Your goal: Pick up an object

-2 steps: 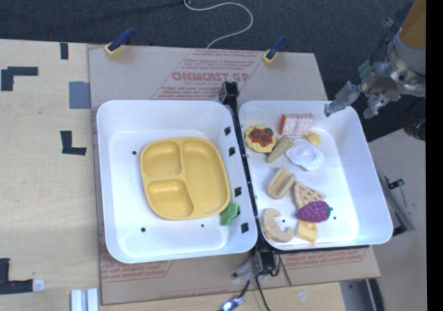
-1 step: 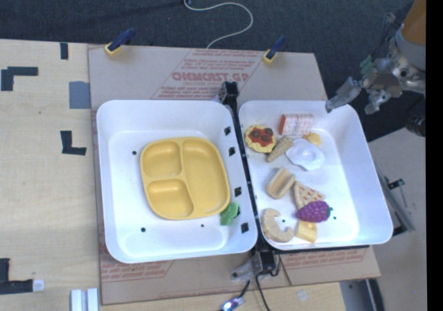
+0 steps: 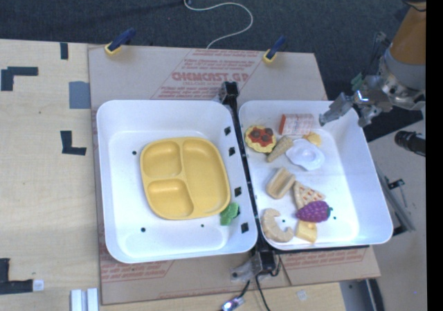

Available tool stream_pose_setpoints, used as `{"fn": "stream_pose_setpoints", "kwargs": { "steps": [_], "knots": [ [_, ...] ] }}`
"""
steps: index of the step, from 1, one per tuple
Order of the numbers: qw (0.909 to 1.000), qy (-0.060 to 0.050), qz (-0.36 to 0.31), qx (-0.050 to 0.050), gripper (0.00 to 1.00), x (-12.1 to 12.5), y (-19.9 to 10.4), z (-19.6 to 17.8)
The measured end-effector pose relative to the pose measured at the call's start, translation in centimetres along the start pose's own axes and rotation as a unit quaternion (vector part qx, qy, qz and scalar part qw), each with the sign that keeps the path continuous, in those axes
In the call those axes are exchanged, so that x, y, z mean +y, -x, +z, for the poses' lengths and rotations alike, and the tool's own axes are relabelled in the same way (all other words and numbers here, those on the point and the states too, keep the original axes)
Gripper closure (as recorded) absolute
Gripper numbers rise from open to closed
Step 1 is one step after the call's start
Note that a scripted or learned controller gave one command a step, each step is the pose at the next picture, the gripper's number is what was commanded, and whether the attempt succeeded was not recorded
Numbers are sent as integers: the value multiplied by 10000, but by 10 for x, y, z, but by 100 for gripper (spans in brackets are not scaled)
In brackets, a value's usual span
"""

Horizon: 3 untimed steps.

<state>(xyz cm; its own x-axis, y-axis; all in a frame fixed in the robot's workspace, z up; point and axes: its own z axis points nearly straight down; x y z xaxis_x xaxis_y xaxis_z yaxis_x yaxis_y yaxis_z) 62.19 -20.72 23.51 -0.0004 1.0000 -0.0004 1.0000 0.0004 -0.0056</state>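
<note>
The right bin (image 3: 367, 185) holds several toy foods: a small pizza (image 3: 261, 138), a red and white packet (image 3: 297, 124), a fried egg (image 3: 305, 156), a bread piece (image 3: 280, 182), purple grapes (image 3: 314, 211), a bitten bagel (image 3: 275, 225) and a cheese wedge (image 3: 306, 231). My gripper (image 3: 349, 113) hangs over the bin's far right corner, just right of the packet. Its fingers (image 3: 332, 112) are spread open and nothing is between them.
The left bin (image 3: 114, 164) carries a yellow divided plate (image 3: 185, 176) and a small green item (image 3: 229, 214) near its front right corner. Both bins sit on a cardboard sheet (image 3: 201, 77) held by clamps at the back. A white cable (image 3: 221, 15) runs behind.
</note>
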Motion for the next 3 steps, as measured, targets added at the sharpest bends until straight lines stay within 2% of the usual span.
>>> {"fn": "stream_pose_setpoints", "kwargs": {
  "steps": [1, 2, 3],
  "knots": [
    [10000, -3, -8, 4, 0, 7, -8, 55],
    [10000, -3, -7, 3, 0, 3, -17, 115],
    [10000, 15, -9, -11, 0, 3, -17, 153]
  ]
}}
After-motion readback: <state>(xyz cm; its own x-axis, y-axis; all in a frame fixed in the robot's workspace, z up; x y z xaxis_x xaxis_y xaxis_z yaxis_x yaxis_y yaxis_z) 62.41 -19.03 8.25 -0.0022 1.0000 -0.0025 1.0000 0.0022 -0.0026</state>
